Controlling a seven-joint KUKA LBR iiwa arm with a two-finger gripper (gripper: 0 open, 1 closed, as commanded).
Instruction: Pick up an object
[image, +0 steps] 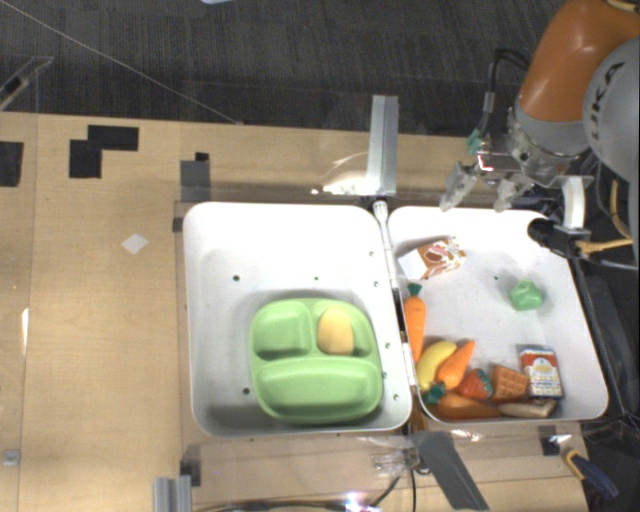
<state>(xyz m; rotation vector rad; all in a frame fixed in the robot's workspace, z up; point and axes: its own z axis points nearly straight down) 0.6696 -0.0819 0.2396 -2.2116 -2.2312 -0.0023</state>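
1. Objects for picking lie in the right shallow white bin (570, 300): a small green rounded lump (526, 295) sits alone toward the right wall, apart from the rest.
2. Same bin, upper left: a crumpled white-and-brown wrapper (437, 258), near the divider between the bins.
3. Same bin, along the left wall: an orange toy carrot (414, 322) lying lengthwise, green top pointing away from the near edge.
4. Same bin, near-left corner cluster: a yellow toy banana (433, 361), a second, smaller orange carrot-shaped piece (457, 363) leaning on it, a brown waffle-like square (509, 382), and a long orange-brown piece (466, 406) along the near wall. All touching or overlapping.
5. Just right of the cluster: a small red-and-white carton (541, 371), upright.
6. Left shallow white bin (215, 260): a light green divided plastic tray (314, 360) sits toward the near side. Its upper right compartment holds a pale yellow egg-shaped object (336, 330); other compartments bare.
7. Pincer (487, 188) hangs above the far rim of the right bin, over the counter (90, 330) edge, fingers spread, nothing between them.
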